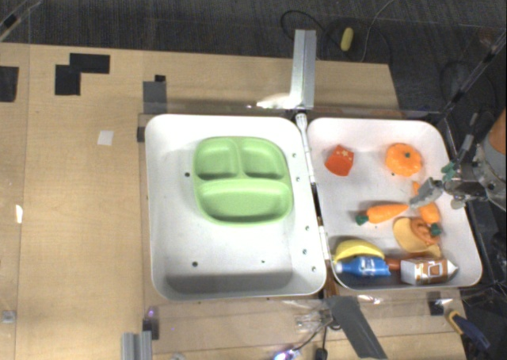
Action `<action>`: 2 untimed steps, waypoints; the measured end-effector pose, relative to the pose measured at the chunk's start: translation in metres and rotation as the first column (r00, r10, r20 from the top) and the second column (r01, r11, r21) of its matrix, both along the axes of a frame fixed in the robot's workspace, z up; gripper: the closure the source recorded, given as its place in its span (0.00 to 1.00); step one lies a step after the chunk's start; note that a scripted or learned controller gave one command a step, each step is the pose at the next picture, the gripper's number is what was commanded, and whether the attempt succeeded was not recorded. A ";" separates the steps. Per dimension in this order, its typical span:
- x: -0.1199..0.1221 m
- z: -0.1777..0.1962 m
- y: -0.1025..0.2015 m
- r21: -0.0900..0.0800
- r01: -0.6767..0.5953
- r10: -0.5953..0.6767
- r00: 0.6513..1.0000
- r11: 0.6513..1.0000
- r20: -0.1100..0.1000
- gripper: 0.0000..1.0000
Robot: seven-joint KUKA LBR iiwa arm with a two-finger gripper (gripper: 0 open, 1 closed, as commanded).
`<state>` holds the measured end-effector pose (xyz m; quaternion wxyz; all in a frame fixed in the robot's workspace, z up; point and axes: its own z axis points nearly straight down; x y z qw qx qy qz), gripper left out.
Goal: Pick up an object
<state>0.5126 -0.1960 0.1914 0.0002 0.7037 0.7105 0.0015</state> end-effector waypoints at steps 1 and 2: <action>0.038 -0.095 -0.008 -0.001 -0.019 0.019 1.000 1.000 0.004 0.00; 0.041 -0.083 -0.008 0.001 -0.022 0.022 1.000 1.000 0.009 1.00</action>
